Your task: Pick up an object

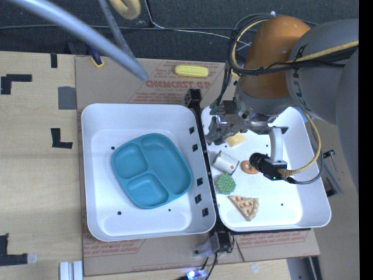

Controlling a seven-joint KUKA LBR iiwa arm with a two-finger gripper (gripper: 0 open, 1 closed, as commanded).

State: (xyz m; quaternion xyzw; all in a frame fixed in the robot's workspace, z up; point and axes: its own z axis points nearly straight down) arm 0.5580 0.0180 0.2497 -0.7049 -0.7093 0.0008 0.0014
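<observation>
A: How far along does the pick look?

B: Not done, by the look of it. The arm (274, 51) reaches in from the right and hangs over the far left part of the right bin (317, 212). The gripper (224, 127) sits low among the small items there, close to a pale yellow block (236, 139). Whether its jaws are wide, narrow or closed on something cannot be told; the wrist hides them. Nothing is seen lifted clear, so the grasp and the lift seem to be what is left.

A: And the count, biggest first?

B: Two white bins side by side. The left bin (96, 214) holds one blue divided plate (151, 169), three compartments, lying flat in the middle. In the right bin there are five small objects: one pizza slice (245, 206) at the near side, one green round piece (225, 184) just beyond it, one white cylinder (225, 163) beside that, one orange round piece (249, 168) partly behind the arm's black fitting, and the yellow block farthest, by the gripper.

A: Anything outside the bins?

B: One yellow corn-like piece (191, 71) on the cardboard beyond the bins, well apart from the gripper.
</observation>
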